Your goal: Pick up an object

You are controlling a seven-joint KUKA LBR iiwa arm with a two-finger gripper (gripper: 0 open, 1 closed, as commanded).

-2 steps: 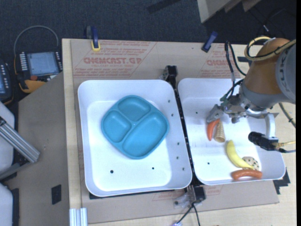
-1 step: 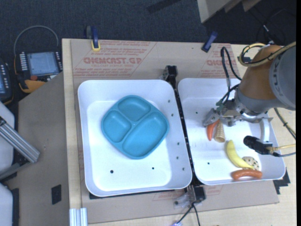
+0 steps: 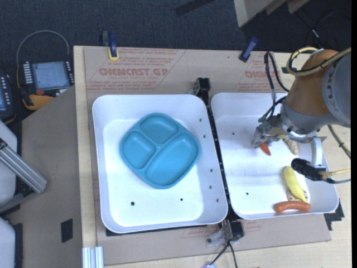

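My gripper (image 3: 265,138) is low over the upper middle of the right bin (image 3: 245,166). A small orange-red piece (image 3: 266,149) shows right at its tip; I cannot tell whether it is gripped or just lying under it. A yellow banana (image 3: 295,184) lies near the bin's right side, below the gripper. An orange sausage (image 3: 291,207) rests along the front right corner. A pale tan piece (image 3: 291,146) sits just to the right of the gripper, partly under the wrist.
The left bin (image 3: 111,194) bears a blue divided plate (image 3: 160,149) in its middle. The grey arm with its orange band (image 3: 312,88) covers the right bin's upper right corner. A black clamp (image 3: 202,86) sits between the bins at the back.
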